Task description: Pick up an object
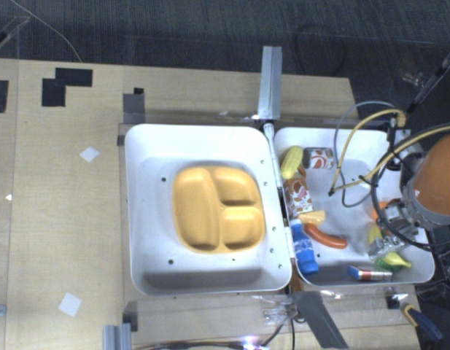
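Two shallow white plastic bins are seen from above, side by side on a pale wooden counter (57,217). The left bin (148,195) holds a mustard-yellow moulded tray with three compartments (217,208), lying flat near its middle.

The right bin (363,138) holds a jumble of small things. A yellow-green corn-cob-shaped toy (291,162) lies near the upper left corner, with a small red-and-white can (319,158) just beside it on the right. Below them a brown-and-white printed packet (300,194) is pressed against the left wall. A yellow wedge-shaped piece (311,216) rests below the packet, touching an orange-red sausage-shaped toy (327,238). A blue plastic bottle-like item (303,249) lies along the left wall near the lower corner. A slim tube with a blue end and a red tip (369,273) lies along the lower edge.

The grey arm with its orange band (436,181) enters from the right and is cut off by the frame edge. Black and yellow cables loop over the bin's upper right part. The gripper (389,235) is down in the bin's right side among dark hardware, next to a yellow-green item (392,261) whose shape is hard to make out. Whether the fingers are apart or together cannot be told, nor whether anything is held.
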Robot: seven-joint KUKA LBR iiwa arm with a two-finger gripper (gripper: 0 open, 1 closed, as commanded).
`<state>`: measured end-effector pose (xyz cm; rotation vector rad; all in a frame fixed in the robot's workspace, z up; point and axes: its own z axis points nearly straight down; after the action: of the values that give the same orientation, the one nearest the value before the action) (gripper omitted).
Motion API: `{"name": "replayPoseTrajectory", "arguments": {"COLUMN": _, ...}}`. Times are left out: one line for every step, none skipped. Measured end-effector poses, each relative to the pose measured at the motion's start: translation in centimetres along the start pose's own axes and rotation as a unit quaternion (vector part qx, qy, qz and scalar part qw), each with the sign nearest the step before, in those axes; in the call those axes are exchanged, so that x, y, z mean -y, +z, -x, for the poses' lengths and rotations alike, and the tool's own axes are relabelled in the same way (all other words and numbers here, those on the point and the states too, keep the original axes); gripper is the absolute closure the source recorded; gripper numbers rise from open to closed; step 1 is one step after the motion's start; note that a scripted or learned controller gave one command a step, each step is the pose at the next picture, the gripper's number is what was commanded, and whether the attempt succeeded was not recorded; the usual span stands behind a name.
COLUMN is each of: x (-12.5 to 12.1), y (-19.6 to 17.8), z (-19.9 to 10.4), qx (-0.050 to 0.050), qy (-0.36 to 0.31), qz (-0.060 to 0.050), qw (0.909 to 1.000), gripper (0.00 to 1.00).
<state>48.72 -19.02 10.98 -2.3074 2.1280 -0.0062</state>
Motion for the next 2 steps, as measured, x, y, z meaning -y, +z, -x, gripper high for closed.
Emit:
{"name": "replayPoseTrajectory", "arguments": {"x": 0.1, "y": 0.0, "z": 0.3, "qx": 0.001, "qy": -0.003, "qz": 0.0, "qw": 1.0, "gripper": 0.0}}
{"name": "replayPoseTrajectory", "arguments": {"x": 6.5, "y": 2.0, "z": 2.0, "qx": 0.0, "qy": 0.165, "qz": -0.004, "qw": 0.9862, "gripper": 0.0}}
